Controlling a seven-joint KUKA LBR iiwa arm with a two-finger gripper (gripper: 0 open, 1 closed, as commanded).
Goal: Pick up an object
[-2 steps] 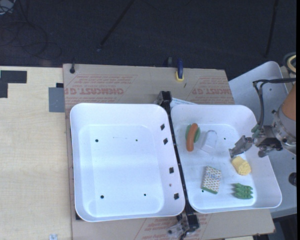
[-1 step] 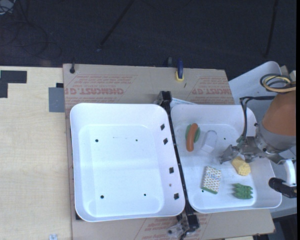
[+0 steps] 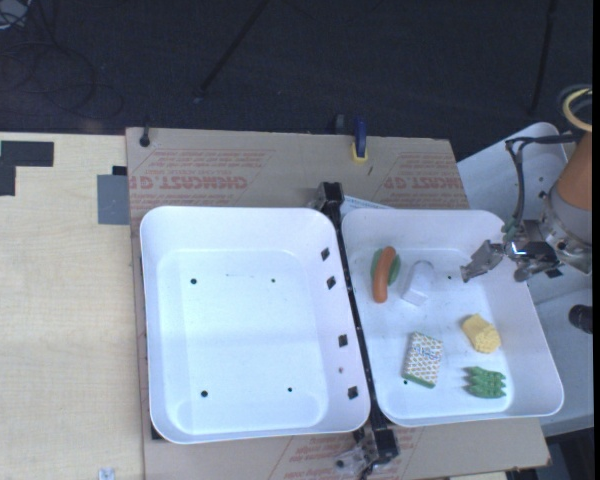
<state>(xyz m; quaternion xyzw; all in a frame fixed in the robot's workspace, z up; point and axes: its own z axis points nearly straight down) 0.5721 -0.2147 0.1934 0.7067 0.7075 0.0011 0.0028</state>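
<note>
The big white plastic bin on the left point(image 3: 165, 268) has nothing in it. It sits right beside the white plastic bin on the right point(image 3: 540, 368), and both rest on a brown cardboard sheet point(image 3: 250, 168) on the pale wooden tabletop point(image 3: 50, 318).

All the toys are in the right bin. Going from left to right, first comes a long orange toy carrot with a green top point(image 3: 383, 273), lying near the bin's left wall. Just beside it is a small see-through plastic cup point(image 3: 417, 282), which is hard to see against the white. Lower down lies a little flat patterned packet point(image 3: 423, 358). Further right is a bumpy yellow toy like a piece of corn point(image 3: 482, 334), and below it a green toy like a bunch of pea pods point(image 3: 485, 382).

The grey metal gripper point(image 3: 480, 263) hangs over the top right part of this bin, at the end of the grey and orange arm point(image 3: 575, 193). I cannot tell if the jaws are spread or pressed together. Nothing sits between them.

So I think the picking up has not begun; the arm is in the reaching step. The yellow toy and the cup are nearest. Next, the jaws need to go down over one toy, one on each side, and squeeze it.
</note>
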